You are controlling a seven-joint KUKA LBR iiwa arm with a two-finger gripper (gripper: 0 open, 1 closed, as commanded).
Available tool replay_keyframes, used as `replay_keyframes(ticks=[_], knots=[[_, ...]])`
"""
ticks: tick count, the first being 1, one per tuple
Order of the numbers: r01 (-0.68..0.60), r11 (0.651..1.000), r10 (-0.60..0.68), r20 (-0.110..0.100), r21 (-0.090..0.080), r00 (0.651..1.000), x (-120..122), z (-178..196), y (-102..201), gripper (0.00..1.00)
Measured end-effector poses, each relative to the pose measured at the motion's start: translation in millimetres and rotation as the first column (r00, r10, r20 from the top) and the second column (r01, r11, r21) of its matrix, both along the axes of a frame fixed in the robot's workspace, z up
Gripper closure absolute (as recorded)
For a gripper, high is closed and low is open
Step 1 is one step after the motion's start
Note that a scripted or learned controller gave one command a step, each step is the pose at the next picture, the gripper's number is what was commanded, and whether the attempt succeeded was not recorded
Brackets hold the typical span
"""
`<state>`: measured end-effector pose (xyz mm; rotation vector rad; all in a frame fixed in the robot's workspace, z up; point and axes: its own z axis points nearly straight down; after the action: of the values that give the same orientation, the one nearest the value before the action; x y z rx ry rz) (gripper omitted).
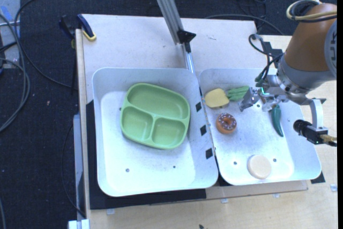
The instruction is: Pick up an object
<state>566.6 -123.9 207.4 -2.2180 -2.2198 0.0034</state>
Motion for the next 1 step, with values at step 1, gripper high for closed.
replay_keyframes(ticks=[1], knots=[[0.0, 1.0, 0.0, 0.003, 0.0, 1.0, 0.9, 1.4, 0.0, 0.0]])
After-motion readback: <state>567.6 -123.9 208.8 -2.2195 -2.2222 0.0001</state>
